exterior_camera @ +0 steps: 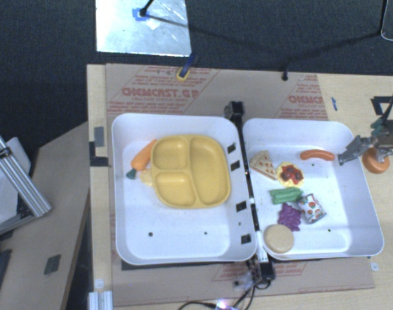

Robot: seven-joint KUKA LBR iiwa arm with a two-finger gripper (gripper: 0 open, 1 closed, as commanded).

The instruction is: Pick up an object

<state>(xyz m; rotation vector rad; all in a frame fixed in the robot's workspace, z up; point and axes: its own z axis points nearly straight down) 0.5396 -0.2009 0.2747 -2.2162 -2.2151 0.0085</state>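
Observation:
The right bin (357,205) holds several toy foods. An orange-red sausage (317,154) lies near its far right. A pizza wedge (263,165), a red and yellow piece (291,174), a green vegetable (285,194), purple grapes (288,216), a small red and white carton (312,208) and a round tan bun (279,238) lie further in. My gripper (346,156) hangs over the bin's right rim, just right of the sausage and apart from it, with nothing seen in it.
The left bin (128,231) carries a yellow divided plate (188,171), with a carrot (143,155) and a pale yellow piece (146,177) at its left side. A black hinge strip (246,186) separates the bins. Cables cross the dark floor behind.

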